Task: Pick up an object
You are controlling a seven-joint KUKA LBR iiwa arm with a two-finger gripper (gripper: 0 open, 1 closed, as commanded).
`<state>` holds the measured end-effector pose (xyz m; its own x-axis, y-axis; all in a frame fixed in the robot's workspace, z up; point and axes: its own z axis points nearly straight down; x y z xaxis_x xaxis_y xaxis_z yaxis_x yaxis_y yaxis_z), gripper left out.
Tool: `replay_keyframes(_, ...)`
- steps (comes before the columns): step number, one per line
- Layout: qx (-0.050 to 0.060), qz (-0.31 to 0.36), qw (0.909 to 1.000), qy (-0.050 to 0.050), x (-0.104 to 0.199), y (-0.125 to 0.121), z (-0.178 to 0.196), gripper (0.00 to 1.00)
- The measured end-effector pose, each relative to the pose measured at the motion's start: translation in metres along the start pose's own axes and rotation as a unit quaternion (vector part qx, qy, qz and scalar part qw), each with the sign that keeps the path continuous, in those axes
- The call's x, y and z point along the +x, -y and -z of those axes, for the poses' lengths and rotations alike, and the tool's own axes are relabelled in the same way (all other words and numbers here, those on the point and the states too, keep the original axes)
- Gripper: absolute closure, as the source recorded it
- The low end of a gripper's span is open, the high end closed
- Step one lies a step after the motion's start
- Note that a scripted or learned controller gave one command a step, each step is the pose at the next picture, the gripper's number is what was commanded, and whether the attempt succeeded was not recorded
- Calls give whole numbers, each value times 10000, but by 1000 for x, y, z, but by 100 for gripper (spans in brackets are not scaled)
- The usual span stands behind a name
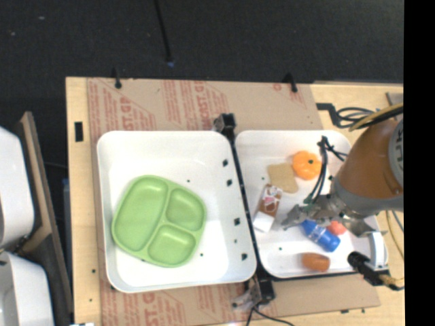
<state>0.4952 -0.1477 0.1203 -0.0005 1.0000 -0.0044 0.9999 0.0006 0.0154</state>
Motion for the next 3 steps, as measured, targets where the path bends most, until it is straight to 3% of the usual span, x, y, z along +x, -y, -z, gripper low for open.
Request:
replay_keyframes(1,10,-37,10000,7,14,-64,-11,0)
replay_keyframes(2,51,-18,10000,-5,16,-62,-15,0)
replay_keyframes(3,85,-6,10000,-26,42,-12,-20,0)
